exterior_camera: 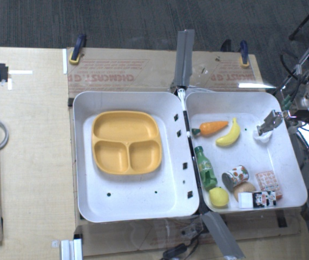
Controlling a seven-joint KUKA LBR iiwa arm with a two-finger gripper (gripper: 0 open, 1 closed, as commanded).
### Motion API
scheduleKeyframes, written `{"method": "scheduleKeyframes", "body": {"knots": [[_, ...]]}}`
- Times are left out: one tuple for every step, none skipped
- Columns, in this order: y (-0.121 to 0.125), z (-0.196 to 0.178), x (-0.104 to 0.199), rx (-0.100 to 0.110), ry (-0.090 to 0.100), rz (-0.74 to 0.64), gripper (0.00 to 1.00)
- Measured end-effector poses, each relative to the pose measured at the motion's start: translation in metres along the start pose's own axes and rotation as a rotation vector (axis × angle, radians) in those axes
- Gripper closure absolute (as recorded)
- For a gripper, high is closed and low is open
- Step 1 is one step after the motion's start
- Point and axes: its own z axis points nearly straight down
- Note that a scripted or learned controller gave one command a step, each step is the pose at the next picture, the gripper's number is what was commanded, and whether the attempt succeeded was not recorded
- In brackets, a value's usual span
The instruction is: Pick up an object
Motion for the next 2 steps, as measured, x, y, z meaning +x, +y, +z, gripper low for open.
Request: {"method": "scheduleKeyframes", "body": {"knots": [[-0.014, 0.064, 0.001, 0.0, 0.001, 0.176, 0.0], [0.044, 0.087, 0.03, -0.002, -0.001, -0.021, 0.0]]}}
